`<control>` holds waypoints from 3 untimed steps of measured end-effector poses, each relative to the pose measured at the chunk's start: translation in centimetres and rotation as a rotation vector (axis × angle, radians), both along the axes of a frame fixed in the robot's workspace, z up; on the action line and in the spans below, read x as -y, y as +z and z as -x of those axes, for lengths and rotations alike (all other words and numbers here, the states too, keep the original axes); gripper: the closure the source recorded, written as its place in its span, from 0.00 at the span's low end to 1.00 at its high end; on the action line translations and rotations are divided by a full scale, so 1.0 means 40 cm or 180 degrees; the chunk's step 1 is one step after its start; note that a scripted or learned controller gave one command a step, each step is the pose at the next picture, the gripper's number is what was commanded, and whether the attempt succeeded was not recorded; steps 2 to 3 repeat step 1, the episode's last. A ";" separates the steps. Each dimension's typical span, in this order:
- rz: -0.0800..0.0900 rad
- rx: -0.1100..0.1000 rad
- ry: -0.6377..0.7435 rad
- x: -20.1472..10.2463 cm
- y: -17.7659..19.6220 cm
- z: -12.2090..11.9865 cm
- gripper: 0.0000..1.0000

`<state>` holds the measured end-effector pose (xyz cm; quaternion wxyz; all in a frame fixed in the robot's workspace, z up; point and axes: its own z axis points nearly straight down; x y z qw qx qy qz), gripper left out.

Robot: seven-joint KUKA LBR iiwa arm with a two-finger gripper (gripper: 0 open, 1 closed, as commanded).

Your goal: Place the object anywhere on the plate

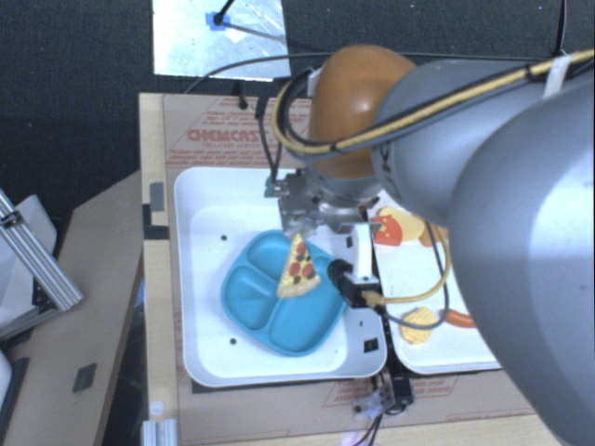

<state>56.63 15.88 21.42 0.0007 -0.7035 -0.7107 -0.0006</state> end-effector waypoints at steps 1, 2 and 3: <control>0.0004 0.0000 -0.0018 0.008 0.001 -0.001 0.00; 0.0004 0.0000 -0.0018 0.008 0.001 -0.001 0.00; 0.0004 0.0000 -0.0018 0.008 0.001 -0.001 0.00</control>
